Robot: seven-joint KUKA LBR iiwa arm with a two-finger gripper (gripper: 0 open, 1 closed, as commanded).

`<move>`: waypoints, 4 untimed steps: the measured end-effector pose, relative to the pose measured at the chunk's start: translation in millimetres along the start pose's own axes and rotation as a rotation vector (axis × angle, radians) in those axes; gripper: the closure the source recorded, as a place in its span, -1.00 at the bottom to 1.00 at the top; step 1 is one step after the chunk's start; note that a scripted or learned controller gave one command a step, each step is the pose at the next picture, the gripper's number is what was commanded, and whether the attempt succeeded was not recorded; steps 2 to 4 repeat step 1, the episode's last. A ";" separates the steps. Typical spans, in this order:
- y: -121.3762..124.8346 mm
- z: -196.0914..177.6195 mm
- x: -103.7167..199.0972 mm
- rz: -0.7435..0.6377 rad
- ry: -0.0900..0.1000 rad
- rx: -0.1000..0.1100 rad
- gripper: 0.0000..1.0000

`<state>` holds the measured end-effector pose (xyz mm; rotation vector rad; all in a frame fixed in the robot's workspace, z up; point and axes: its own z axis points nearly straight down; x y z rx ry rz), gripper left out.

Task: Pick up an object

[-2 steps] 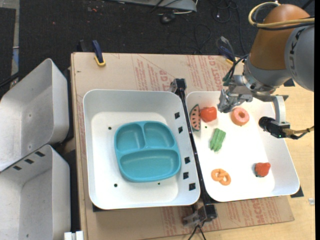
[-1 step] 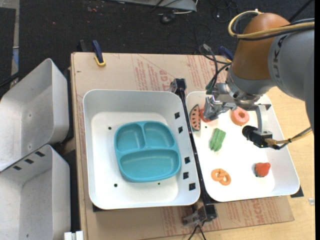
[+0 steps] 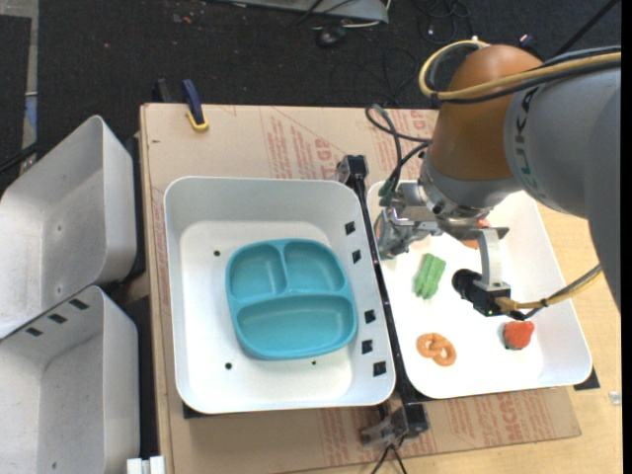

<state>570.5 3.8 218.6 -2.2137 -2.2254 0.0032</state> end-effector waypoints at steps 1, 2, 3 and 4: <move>-17.5 7.2 47.3 -0.001 0.000 0.000 1.00; -17.5 7.2 47.3 -0.001 0.000 0.000 1.00; -17.5 7.2 47.3 -0.001 0.000 0.000 1.00; -17.5 7.2 47.3 -0.001 0.000 0.000 1.00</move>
